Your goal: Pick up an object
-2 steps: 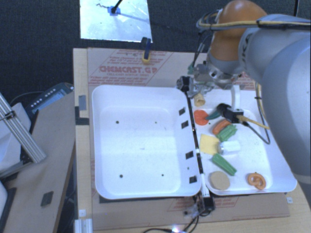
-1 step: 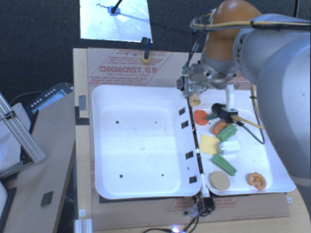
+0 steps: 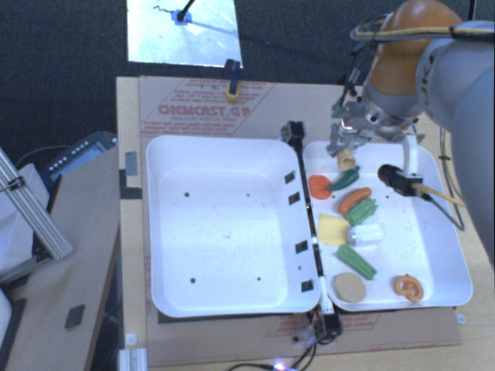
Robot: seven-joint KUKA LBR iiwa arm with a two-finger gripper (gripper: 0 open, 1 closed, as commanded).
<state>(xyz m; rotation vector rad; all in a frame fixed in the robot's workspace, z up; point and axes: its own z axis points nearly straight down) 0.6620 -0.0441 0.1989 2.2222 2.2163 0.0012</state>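
Observation:
The right bin (image 3: pixel 441 246) holds several toy foods: a red disc (image 3: pixel 319 185), a dark green pod (image 3: pixel 345 178), an orange sausage (image 3: pixel 354 199), a green piece (image 3: pixel 361 210), a yellow wedge (image 3: pixel 332 229), a white block (image 3: pixel 368 233), a green cucumber (image 3: pixel 356 260), a tan round (image 3: pixel 349 287) and an orange ring (image 3: pixel 408 287). My gripper (image 3: pixel 344 147) hangs over the bin's back left corner. A small tan piece (image 3: pixel 346 160) shows right at its tip; whether it is gripped is unclear.
The left bin (image 3: pixel 162 207) lies beside the right one, with a black divider strip (image 3: pixel 305 207) between them. A black fitting on a cable (image 3: pixel 398 180) hangs from the arm over the right bin. A yellow and blue clamp (image 3: pixel 232 79) sits behind the bins.

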